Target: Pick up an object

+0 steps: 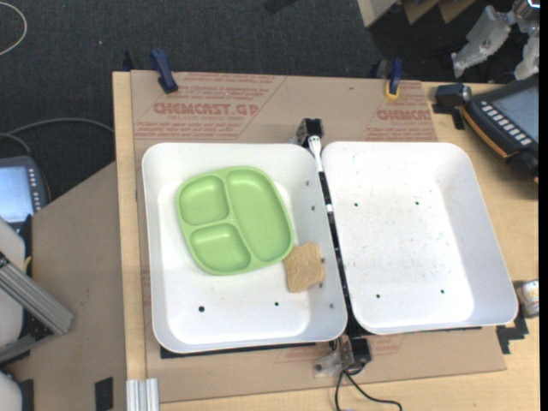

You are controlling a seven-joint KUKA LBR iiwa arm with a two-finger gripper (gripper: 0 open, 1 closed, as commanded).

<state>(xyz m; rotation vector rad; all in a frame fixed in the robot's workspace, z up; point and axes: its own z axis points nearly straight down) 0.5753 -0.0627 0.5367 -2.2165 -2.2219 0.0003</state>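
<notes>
**White bins, green tray, tan chunk: gripper state unknown**

Brown board (257, 101) with red CHEMCAST print covers the bench and carries both bins. Dark carpet behind it.

Near bin (411, 229), on the side the arm reaches in from: white floor with small dark specks and a few dark dots.

Far bin (154, 229), across the seam from the arm's side: holds both pickable items.

Green tray (235, 221): three compartments, lying flat, right way up, around the middle of the far bin and tilted a little off the bin walls. One long compartment faces the arm's side; the two smaller ones sit on the side away from it.

Tan chunk (304, 267): roughly square with a rough surface, could be sponge or bread, can't say which. It touches the tray's corner nearest the arm's side and the camera, and lies just short of the far bin's wall at the seam.

Black strip (328, 221) runs along the seam between the bins, with a small black fitting at its far end.

Blue clamp (163, 69) and yellow clamp (394, 80) grip the board's back edge.

Gripper: can't tell whether it is open, closed or holding anything. Tray and chunk both rest on the bin floor.
</notes>
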